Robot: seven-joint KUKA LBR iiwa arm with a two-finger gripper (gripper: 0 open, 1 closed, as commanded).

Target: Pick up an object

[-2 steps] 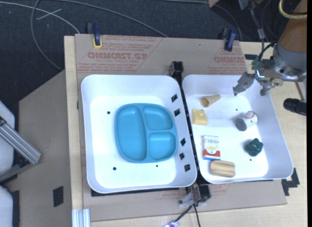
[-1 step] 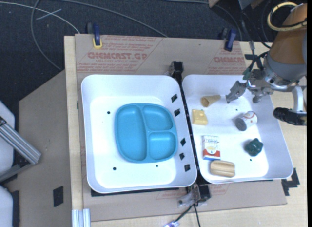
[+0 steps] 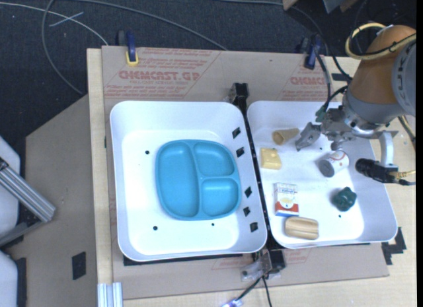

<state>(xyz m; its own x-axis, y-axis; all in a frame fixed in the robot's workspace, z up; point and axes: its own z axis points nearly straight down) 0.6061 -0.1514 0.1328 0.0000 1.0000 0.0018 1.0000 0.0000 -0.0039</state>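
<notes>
The right bin holds several small objects. A tan cylinder and a yellow block lie at its left side. A red-and-white box and a tan bread-like piece sit near the front. A dark green lump rests toward the right. A grey cylinder and a small white-and-red ball lie in the middle. My gripper hangs over the bin's back middle, just above those two, open with nothing between its fingers.
The left bin holds a blue divided plate. A black divider with clips runs between the bins. Cables trail at the right by the arm. Clamps hold the board at the back.
</notes>
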